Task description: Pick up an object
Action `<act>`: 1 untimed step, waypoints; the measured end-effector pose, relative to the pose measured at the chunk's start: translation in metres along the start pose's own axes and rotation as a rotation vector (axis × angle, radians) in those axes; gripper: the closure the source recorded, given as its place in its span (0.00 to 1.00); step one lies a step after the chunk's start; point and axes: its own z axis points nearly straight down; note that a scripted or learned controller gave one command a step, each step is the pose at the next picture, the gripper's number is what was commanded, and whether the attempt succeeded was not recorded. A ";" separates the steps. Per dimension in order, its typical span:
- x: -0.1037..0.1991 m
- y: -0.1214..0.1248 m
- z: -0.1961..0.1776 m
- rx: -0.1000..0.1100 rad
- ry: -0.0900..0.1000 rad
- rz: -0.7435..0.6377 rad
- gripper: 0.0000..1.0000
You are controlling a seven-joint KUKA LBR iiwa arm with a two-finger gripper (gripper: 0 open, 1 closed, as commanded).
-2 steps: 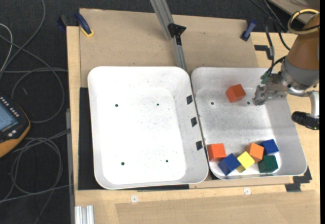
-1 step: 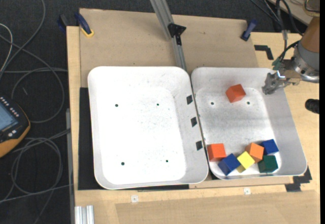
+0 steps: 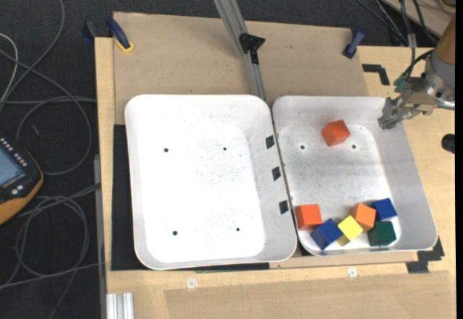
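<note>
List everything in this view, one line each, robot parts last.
Bins: 2, white, side by side on the bench; left bin, right bin.
Orange cubes: 3; one alone in the right bin's far part, two at its near edge.
Blue cubes: 2, right bin's near edge.
Yellow cube: 1, between them.
Green cube: 1, near right corner.
Clamps: 2, blue, bench's far edge.
Gripper: 1, grey, over the right bin's far right rim.
</note>
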 end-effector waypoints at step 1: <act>0.055 0.010 -0.016 0.000 0.003 -0.006 1.00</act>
